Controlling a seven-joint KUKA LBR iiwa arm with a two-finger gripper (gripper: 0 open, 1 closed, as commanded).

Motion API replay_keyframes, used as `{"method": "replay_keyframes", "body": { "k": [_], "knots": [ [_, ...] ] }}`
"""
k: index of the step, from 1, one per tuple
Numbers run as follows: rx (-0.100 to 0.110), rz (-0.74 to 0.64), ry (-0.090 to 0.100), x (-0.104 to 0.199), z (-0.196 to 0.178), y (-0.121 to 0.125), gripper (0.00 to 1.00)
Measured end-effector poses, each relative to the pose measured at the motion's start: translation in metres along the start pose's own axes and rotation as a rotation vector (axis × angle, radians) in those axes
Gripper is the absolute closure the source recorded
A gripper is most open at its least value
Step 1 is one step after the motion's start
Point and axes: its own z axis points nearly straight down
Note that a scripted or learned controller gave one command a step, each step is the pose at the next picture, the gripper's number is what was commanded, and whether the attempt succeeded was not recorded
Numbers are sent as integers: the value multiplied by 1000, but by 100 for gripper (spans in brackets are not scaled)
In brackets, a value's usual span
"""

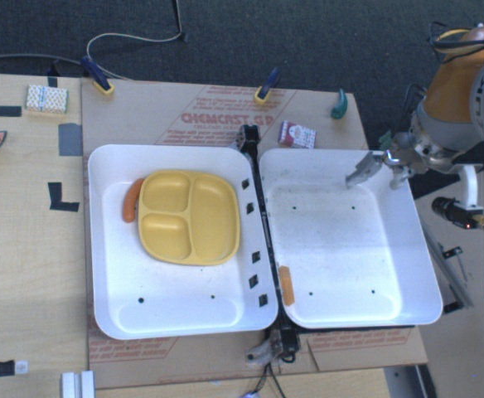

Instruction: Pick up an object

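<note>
In the camera view, two shallow white bins are seen side by side on a sheet of brown cardboard (217,118) laid over the bench. In the left bin (118,305) a yellow divided plate (189,217) with three compartments is set toward the far half, and an orange sausage-shaped object (130,201) lies against the plate's left edge, touching it. In the right bin (350,247) a small orange stick-shaped object (286,285) lies against the left wall, toward the near corner; the floor of that bin is speckled with dark marks.

The arm is seen at the right, its orange band (456,77) above the grey wrist. The gripper (379,171) is held over the far right corner of the right bin, its fingers (360,175) spread apart with nothing between them, and it is well apart from both orange objects.

On the cardboard beyond the bins, a small red and white packet (297,135) lies just past the right bin's far rim. Clamps are fixed along the cardboard's far edge: a blue and yellow one (98,75) at the left, a yellow one (267,86) near the middle and a green one (339,104) at the right.
</note>
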Motion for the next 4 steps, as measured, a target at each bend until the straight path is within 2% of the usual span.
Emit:
{"method": "replay_keyframes", "body": {
  "k": [1, 2, 3, 4],
  "knots": [
    [3, -1, 3, 55, 65, 11, 0],
    [-1, 0, -2, 80, 105, 10, 0],
    [-2, -1, 0, 103, 106, 49, 0],
    [-3, -2, -3, 102, 95, 49, 100]
  ]
}}
